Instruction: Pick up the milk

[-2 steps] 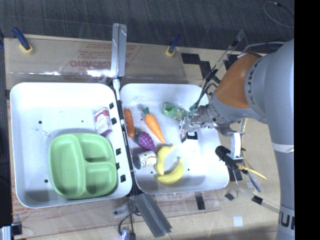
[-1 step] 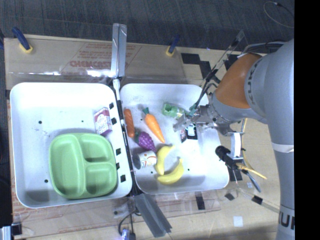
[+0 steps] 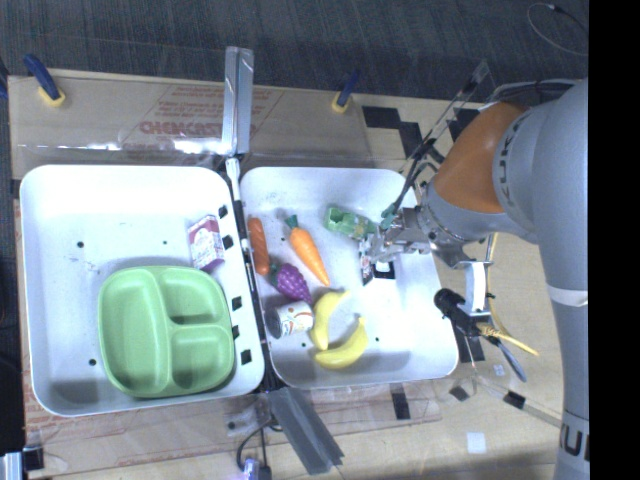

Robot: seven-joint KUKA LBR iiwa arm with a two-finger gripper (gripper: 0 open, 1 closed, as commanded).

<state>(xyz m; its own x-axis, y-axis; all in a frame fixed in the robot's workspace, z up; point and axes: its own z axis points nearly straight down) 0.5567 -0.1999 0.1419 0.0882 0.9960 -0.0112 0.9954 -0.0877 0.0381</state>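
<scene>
The milk (image 3: 205,242) is a small white and maroon carton. It lies in the left bin (image 3: 60,198), close to that bin's right wall and just above the green plate. My gripper (image 3: 372,256) hangs low over the right bin (image 3: 410,348), near its right side, well to the right of the milk and across the divider from it. A green packet (image 3: 346,220) lies just up and left of the gripper. I see nothing held in the gripper.
A green divided plate (image 3: 166,330) fills the lower left bin. The right bin holds a carrot (image 3: 308,253), a red sausage (image 3: 258,245), purple grapes (image 3: 292,282), a banana (image 3: 335,333) and a small can (image 3: 294,319). A metal divider post (image 3: 238,98) stands between the bins.
</scene>
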